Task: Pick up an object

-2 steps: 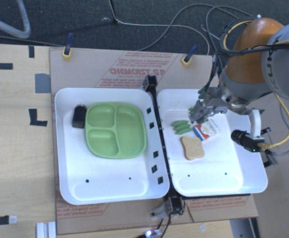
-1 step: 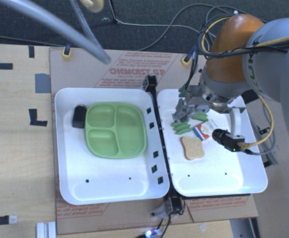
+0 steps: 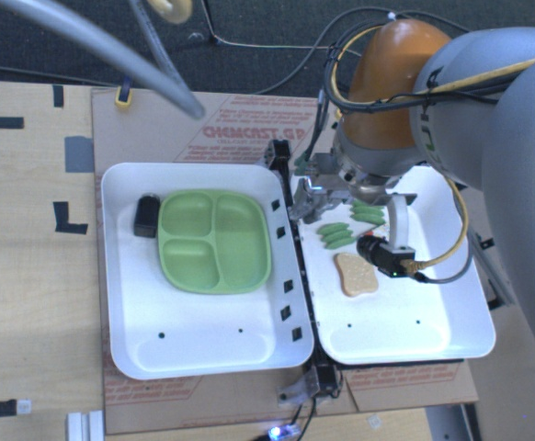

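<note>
In the right bin (image 3: 451,333) lie a slice of toast (image 3: 356,275), a green pea pod (image 3: 335,235) and a second green pod (image 3: 368,213) partly under the arm. My gripper (image 3: 315,197) hangs low over the right bin's upper left part, just above and left of the pods. Its dark metal parts sit close to the divider between the bins. The big orange wrist hides much of the bin's far end. Nothing shows between the gripper's parts.
The left bin (image 3: 130,320) holds a green divided plate (image 3: 215,241) and a small black block (image 3: 147,216) at the plate's left. A cable with a black connector (image 3: 385,254) loops over the right bin beside the toast. Cardboard lies under both bins.
</note>
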Controlling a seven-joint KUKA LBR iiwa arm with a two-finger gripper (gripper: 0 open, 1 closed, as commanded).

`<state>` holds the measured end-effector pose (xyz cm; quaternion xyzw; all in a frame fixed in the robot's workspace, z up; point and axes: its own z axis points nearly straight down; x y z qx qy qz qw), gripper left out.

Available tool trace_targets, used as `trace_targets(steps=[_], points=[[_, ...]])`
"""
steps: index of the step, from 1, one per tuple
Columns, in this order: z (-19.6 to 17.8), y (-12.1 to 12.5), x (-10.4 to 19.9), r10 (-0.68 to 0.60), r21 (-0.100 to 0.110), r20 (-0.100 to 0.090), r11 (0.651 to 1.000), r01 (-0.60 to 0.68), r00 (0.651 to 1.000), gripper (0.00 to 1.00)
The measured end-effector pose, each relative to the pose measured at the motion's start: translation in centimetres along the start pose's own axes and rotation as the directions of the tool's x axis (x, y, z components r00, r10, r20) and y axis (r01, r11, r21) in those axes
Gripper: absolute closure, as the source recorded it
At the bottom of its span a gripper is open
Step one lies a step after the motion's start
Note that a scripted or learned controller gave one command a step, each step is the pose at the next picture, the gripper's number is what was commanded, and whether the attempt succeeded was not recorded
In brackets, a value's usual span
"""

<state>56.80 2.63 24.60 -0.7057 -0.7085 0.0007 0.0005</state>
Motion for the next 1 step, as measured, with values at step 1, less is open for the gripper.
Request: trace_targets(steps=[1], points=[[1.25,-1.24,5.05,0.002,0.0,0.001,1.0,-0.002,1.0,1.0]])
